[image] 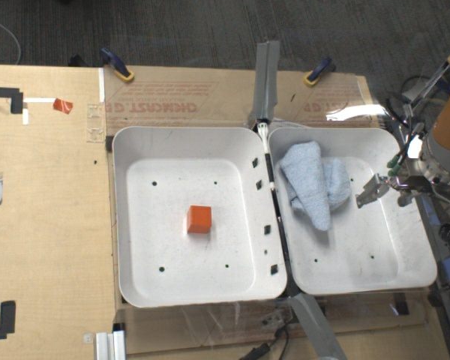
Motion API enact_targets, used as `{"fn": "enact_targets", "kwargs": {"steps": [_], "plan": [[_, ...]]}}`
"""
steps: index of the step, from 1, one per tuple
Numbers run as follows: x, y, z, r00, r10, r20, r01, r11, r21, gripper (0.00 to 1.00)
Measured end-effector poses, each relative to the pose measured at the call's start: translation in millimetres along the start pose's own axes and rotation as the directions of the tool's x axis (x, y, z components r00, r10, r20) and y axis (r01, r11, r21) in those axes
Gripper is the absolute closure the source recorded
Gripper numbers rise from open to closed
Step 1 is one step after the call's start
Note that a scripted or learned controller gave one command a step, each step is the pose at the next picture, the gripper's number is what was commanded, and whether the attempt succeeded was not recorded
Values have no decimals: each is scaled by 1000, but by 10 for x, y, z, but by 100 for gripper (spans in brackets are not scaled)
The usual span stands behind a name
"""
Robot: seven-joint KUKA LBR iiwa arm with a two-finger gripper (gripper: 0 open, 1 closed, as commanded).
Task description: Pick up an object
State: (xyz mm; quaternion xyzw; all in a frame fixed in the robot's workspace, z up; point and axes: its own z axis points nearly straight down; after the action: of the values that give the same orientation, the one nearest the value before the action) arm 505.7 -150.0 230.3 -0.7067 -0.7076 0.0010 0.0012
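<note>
Soft crumpled blue cloth (313,183), pincer (369,192) seemingly beside; orange cube (199,220)

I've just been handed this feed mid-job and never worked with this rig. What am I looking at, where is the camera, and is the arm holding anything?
This is a single fixed camera above a bench, looking down at a slant. Two shallow white bins sit side by side: the left bin and the right bin. An orange block lies near the middle of the left bin. A crumpled light blue cloth lies in the right bin, toward its left side. The robot arm comes in from the right edge; its gripper sits over the right bin, just right of the cloth. Nothing is visible between its fingers, so I would not count anything as held. Whether the fingers are open or shut is too small to tell.
</note>
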Motion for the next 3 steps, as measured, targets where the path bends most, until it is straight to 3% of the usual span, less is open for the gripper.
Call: {"fn": "enact_targets", "kwargs": {"steps": [1, 2, 3], "plan": [[-365, -130, 1390, 985, -174, 1, 174, 985, -3, 0], [-527, 122, 1379, 913, -407, 3, 407, 913, -4, 0], [-721, 398, 1377, 801, -599, 5, 599, 801, -4, 0]]}}
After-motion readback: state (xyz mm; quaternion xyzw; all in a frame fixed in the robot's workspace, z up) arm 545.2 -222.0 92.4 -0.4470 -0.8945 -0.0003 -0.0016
